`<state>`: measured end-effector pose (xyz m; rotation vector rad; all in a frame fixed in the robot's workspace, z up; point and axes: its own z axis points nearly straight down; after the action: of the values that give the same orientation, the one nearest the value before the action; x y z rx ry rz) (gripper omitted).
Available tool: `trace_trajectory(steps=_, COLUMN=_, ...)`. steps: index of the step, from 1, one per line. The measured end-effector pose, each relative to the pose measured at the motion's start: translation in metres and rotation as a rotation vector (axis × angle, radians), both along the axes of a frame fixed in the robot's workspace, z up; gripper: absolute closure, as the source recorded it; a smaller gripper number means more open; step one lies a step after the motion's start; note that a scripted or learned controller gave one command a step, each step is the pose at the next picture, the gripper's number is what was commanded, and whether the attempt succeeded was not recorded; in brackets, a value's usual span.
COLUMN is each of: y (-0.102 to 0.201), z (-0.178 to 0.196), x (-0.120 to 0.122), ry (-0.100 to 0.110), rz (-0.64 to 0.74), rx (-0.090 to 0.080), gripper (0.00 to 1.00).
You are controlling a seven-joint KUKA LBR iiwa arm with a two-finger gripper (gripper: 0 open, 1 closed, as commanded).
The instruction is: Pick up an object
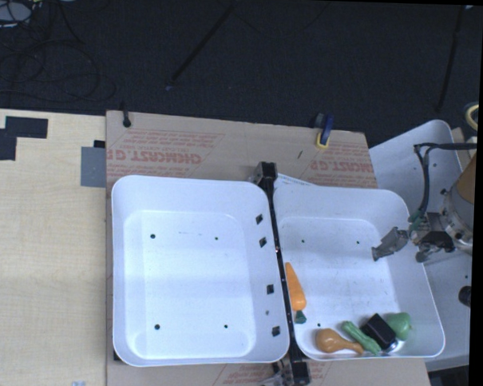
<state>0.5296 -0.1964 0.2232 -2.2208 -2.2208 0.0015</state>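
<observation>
Objects to pick sit in the right bin (pixel 389 204), bunched along its near edge and left wall. Orange carrot-shaped piece (pixel 295 288) lies lengthwise against the left wall, close to the divider clips (pixel 265 244). Small dark green bit (pixel 300 316) just below its lower tip. At the near edge: tan pear-shaped item (pixel 334 341), then a green elongated piece (pixel 360 336) touching it, a black block (pixel 378 330) resting on or against the green pieces, and a rounded green item (pixel 399 322) at the far right of the cluster. Exact overlap among those four is hard to tell.

Tool (pixel 406 245) is at the right bin's right rim, upper half, well apart from every object. Two fingers look spread, one grey finger (pixel 386 246) pointing left into the bin, nothing between them. Arm comes in from the right with a black cable (pixel 422 176) looping above the wrist.

Left bin (pixel 137 193) is beside it, the two bins touching along the middle. Both rest on a cardboard sheet (pixel 227 148) with red print, on the light wood table (pixel 39 243). A blue-and-yellow clamp (pixel 323 131) grips the cardboard's far edge.
</observation>
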Motion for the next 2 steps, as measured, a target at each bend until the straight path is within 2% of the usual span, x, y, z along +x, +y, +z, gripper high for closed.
trace_trajectory(steps=1, y=-0.012, z=-0.056, x=0.075, ry=0.0, rz=0.006, rx=0.0, gripper=0.0)
trace_trajectory(steps=2, y=-0.015, z=-0.14, x=0.101, ry=0.003, rz=0.006, rx=0.0, gripper=0.0)
